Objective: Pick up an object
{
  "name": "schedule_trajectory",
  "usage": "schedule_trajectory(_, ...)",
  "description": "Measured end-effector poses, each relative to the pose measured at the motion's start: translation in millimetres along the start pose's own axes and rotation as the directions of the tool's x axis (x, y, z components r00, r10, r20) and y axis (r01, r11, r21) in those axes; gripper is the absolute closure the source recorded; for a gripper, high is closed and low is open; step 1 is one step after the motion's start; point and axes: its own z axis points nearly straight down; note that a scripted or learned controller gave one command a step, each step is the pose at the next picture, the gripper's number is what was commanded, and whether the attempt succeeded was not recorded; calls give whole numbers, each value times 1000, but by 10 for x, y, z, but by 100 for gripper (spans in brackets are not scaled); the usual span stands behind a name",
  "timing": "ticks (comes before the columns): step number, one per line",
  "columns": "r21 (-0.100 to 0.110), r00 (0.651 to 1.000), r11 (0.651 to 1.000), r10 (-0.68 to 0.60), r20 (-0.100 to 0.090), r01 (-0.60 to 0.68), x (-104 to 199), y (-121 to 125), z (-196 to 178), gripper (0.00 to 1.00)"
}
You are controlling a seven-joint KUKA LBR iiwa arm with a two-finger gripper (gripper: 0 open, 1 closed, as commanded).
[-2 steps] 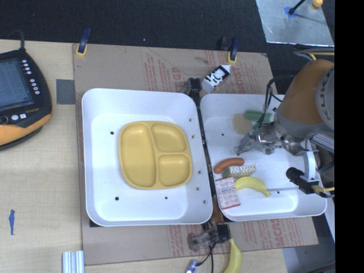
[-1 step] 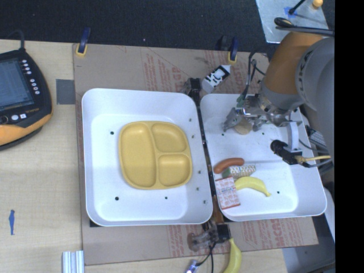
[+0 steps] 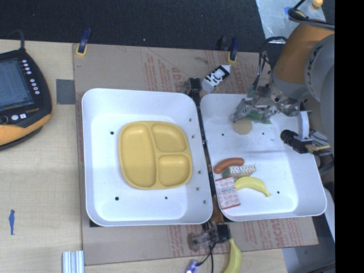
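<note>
The right bin (image 3: pixel 296 203) holds a tan round piece (image 3: pixel 243 128) near its far left, and toward its front left a red sausage (image 3: pixel 228 164), a small speckled strip (image 3: pixel 243 170), a yellow banana (image 3: pixel 253 185) and a red-and-white card packet (image 3: pixel 226 194). My gripper (image 3: pixel 248 112) hangs over the far part of this bin, just above and slightly right of the tan round piece. Nothing can be made out held in it. The grey arm with its orange band comes in from the right behind it.
In the left bin (image 3: pixel 96 124) lies a yellow divided plate (image 3: pixel 154 154). A black-and-white object (image 3: pixel 216 77) sits beyond the bins' shared wall. A teach pendant (image 3: pixel 20 95) rests at the far left, and a second banana (image 3: pixel 233 257) lies off the bins at the front.
</note>
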Motion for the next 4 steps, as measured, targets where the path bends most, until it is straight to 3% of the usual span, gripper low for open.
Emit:
schedule_trajectory(1, 3, 1000, 1000, 0, -1, 0, -69, -4, 251, 0)
schedule_trajectory(2, 3, 1000, 1000, -4, 0, 4, 483, -1, 251, 0)
schedule_trajectory(3, 0, 1000, 1000, 0, 1, 0, 10, 0, 246, 0)
schedule_trajectory(4, -2, 1000, 1000, -2, 0, 2, 6, 10, 127, 100)
